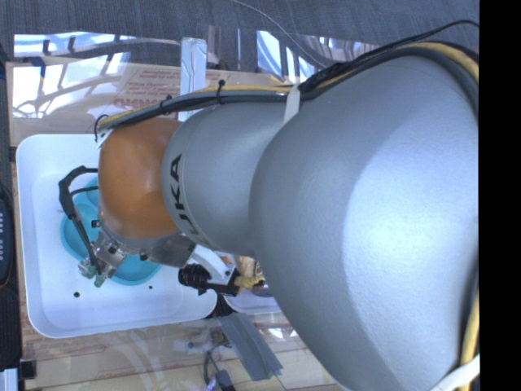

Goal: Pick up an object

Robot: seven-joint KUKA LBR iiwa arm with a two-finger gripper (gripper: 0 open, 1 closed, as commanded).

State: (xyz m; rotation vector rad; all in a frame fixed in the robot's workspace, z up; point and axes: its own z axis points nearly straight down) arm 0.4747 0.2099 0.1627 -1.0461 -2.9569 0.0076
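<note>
Grey arm's gripper point(96, 269) low over a blue object point(75, 233) in the left white bin point(41, 218); opening impossible to tell

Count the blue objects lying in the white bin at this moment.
1: a blue object lies on the left bin floor, under the gripper. The arm covers much of both bins, so more may be hidden.

Dark grey ribbed flooring point(98, 2) ran across the top. Below it lay a pale wooden bench point(146, 84) streaked with bright light and shadow, and 1 upright silver post point(193, 68).
</note>
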